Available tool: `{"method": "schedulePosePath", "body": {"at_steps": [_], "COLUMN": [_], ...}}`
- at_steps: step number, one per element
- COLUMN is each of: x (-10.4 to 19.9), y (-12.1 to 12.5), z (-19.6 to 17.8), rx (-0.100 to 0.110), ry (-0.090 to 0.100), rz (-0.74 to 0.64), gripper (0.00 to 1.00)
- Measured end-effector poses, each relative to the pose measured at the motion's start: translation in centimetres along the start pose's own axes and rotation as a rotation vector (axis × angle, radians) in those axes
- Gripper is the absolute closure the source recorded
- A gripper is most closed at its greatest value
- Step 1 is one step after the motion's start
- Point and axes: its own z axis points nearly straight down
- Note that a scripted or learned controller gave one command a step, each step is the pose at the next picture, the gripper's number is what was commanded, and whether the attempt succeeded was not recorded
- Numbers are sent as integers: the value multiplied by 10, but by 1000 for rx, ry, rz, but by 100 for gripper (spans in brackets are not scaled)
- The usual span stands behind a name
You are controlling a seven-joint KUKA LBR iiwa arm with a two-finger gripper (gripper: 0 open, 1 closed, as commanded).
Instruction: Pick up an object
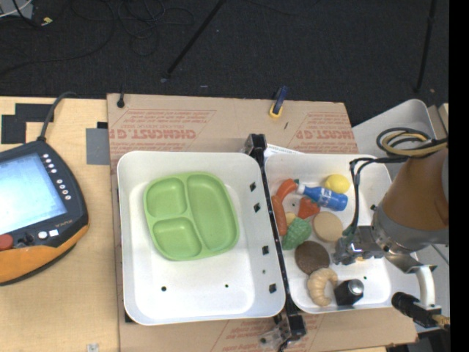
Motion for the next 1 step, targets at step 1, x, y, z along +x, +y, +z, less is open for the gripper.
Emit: {"method": "schedulePosePath", "body": {"at_steps": [1], "x": [9], "y": [3], "z": [-50], "rx": [-2], "ry": [0], "rz": [-1], "gripper": [100]}}
